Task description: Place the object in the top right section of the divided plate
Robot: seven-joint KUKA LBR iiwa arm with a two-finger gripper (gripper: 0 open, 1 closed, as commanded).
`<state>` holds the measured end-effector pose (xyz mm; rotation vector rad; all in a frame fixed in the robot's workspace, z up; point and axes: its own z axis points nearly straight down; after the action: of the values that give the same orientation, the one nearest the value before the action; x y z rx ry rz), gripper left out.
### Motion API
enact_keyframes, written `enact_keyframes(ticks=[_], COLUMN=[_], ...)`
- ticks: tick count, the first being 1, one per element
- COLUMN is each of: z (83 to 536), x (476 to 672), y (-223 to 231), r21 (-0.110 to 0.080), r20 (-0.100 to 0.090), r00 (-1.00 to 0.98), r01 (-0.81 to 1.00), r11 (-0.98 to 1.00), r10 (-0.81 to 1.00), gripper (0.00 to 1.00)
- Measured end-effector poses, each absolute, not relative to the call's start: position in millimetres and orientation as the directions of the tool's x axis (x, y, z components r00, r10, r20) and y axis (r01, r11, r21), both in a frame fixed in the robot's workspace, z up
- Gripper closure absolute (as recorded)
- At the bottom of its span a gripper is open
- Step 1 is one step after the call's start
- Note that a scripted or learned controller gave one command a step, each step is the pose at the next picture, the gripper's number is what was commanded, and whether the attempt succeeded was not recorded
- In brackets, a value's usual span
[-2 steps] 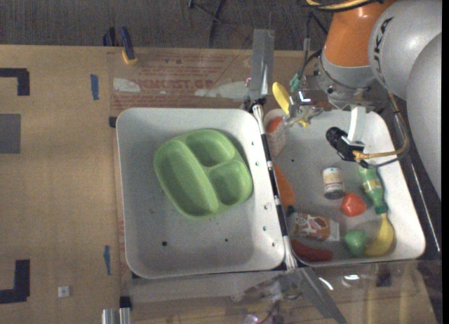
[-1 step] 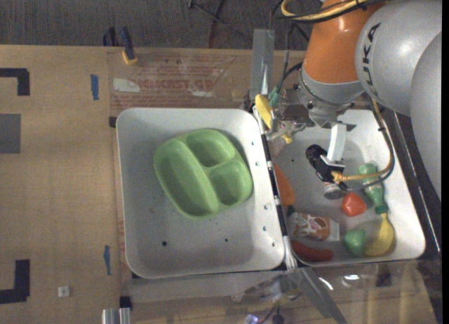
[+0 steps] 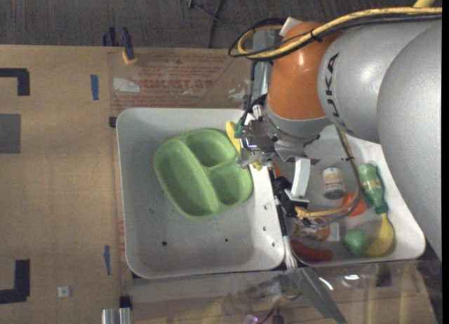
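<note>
One small yellow object [image 3: 232,131] sits just left of the gripper [image 3: 247,149], by the green divided plate [image 3: 202,172] — whether it's clamped, I cannot tell. Probably light, hard plastic — best pinched across its middle.

Divided plate [image 3: 200,173] in L bin [image 3: 140,196]

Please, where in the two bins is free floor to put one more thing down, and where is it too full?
Free: the left bin floor below and left of the green divided plate, up to the bin walls; the plate's three sections look bare too. Crowded: the right bin, where a bottle, a banana, a small jar and other toys sit under the arm.
</note>
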<state>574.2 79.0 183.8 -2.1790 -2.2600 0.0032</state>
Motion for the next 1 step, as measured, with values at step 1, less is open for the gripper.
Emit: enact_keyframes(ticks=[1], z=[184.3], x=[574.6], y=[78.4], r21=[-0.002], r20=[0.000], r00=[-0.035], r01=[0.999], r11=[0.035], r10=[0.999], gripper=[0.00])
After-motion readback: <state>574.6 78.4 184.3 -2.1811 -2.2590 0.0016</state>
